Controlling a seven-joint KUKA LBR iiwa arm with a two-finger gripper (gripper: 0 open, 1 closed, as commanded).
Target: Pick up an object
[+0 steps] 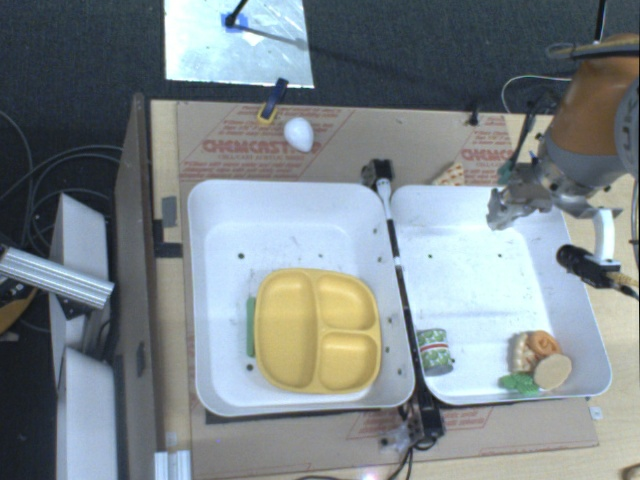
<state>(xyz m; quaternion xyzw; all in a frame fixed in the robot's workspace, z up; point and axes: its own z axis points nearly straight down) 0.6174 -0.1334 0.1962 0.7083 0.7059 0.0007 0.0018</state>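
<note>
The tabletop (330, 133) carries two shallow white bins side by side, their inner rims touching along a dark seam. Taking that seam as the landmark: the left bin (215, 228) lies on one side of it, the right bin (575, 308) on the other.

In the left bin a yellow divided tray (318, 328) fills the near half, its right edge close to the seam; a green strip (250, 326) peeks from under its left edge. The far half of that bin's floor is bare.

The arm (595, 108) comes in from the far side of the right bin, well away from the seam. Its pincer (505, 208) hangs above the bin's far rim; whether it is open or closed cannot be told from here, and nothing is seen in it.

The right bin's floor is open through its middle and far part. Its things sit along the near wall: a small green-and-white packet (433, 351) just beside the seam, and a cluster of toy food (538, 362) in the near corner farthest from the seam.

Beyond the bins, on the tabletop's far edge left of the seam, rests a white egg-like ball (298, 133).
</note>
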